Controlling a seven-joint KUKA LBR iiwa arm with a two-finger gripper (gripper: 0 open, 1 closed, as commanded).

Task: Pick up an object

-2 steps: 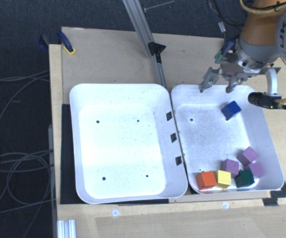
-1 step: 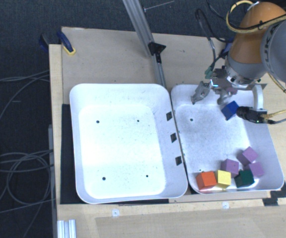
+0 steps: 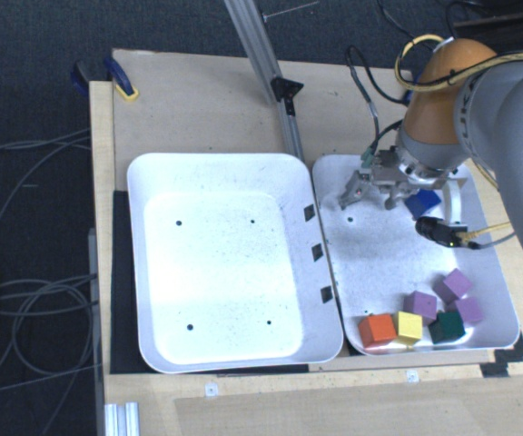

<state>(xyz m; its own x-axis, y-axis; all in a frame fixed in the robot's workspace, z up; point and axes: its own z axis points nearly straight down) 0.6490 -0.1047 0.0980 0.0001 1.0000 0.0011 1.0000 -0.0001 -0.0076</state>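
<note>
White bins [image 3: 152, 180]; orange block [image 3: 378, 329], yellow block [image 3: 410, 325], green block [image 3: 446, 328], purple blocks [image 3: 456, 284].

No text, label, brand, number or sign can be read on anything here; every surface is plain or too blurred.

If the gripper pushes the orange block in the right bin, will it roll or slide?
The orange block looks flat-faced, so it would probably slide, not roll. It sits against the yellow block near the bin wall, so a push may jam it.
</note>
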